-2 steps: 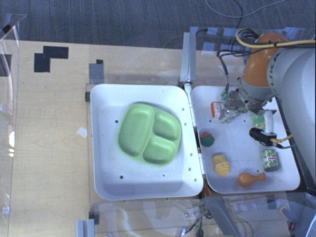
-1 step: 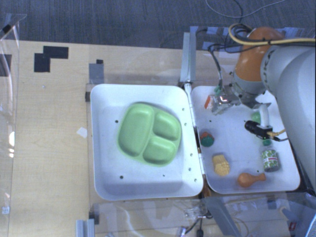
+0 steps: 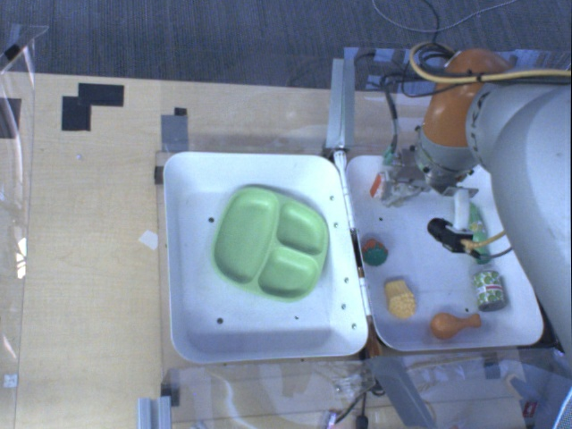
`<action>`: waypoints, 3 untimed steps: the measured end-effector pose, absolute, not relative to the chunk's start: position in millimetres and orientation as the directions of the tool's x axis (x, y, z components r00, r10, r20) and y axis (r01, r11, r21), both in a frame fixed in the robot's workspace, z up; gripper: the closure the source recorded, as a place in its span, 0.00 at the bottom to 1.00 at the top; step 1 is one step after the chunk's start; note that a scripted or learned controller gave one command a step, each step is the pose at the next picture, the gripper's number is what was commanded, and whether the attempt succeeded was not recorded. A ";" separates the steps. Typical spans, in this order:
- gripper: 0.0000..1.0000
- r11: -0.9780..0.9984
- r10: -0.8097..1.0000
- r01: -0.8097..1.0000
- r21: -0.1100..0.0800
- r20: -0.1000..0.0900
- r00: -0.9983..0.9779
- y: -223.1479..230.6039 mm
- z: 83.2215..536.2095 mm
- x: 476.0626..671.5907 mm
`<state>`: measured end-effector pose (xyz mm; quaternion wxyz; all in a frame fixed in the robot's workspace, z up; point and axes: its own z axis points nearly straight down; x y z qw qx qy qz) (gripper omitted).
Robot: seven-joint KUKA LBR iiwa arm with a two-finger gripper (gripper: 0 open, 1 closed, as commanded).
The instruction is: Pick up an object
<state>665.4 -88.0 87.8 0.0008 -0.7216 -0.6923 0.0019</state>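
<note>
End effector (image 3: 399, 186) hangs low at the right-hand shallow white bin's (image 3: 407, 329) far edge, its grip state impossible to tell, nothing visibly held, so the pick looks undone, candidates lying nearer: yellow corn cob (image 3: 401, 298), orange pear-shaped toy (image 3: 452, 324), green-labelled can (image 3: 489, 290).

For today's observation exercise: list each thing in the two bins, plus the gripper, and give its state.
Green divided plate: flat in the left bin.
Corn cob: lying loose in the right bin.
Orange drumstick: lying loose.
Green can: lying loose.
Gripper: low over the right bin's far end, grip unclear.
</note>
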 end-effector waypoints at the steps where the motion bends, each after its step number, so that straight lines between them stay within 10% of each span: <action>1: 0.00 0.030 1.000 0.999 -0.011 0.001 -0.030 -91.2 87.6 667.2; 3: 0.00 -0.201 0.979 0.979 -0.012 0.002 0.201 -86.4 87.6 667.6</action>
